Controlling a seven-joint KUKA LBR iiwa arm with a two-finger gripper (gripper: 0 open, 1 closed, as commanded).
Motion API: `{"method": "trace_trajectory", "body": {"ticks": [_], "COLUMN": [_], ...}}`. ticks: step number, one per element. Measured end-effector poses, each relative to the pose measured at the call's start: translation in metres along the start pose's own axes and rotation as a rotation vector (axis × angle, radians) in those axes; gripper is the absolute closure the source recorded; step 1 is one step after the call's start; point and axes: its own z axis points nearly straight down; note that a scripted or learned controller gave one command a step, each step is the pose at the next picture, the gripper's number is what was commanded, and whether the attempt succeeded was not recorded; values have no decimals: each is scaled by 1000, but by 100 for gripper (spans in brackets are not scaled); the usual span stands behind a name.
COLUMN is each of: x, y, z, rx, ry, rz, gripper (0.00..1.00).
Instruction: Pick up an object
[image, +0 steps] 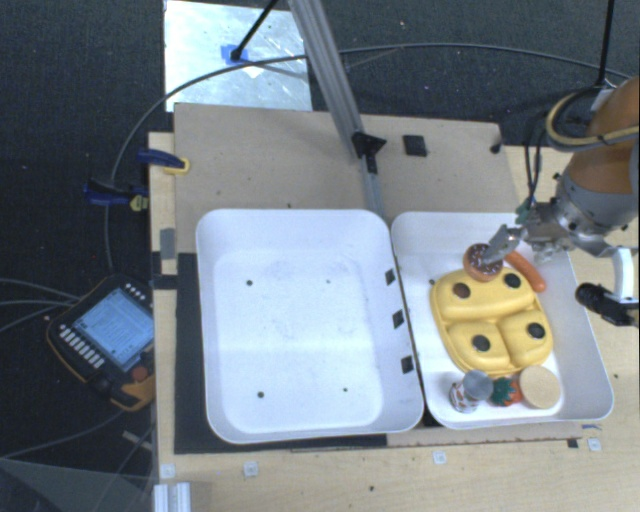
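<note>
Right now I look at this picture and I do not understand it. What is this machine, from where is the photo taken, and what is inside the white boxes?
One camera hangs above a bench and looks down at a slant. The machine is a robot arm, grey with an orange band, reaching in from the right. Its job is to pick up an object.

On the bench sit two shallow white bins. The left bin shows bare floor. The right bin holds a yellow tray with dark round spots, an orange carrot-like piece, a tan disc and some small mixed items.

The claw is low over the tray's far end, beside a small brown ring. Whether it grips anything is too small to tell.
</note>
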Motion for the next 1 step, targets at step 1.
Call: {"method": "trace_trajectory", "body": {"ticks": [1], "x": [2], "y": [-3], "z": [60], "rx": [1], "ry": [1], "rz": [3], "gripper": [0]}}
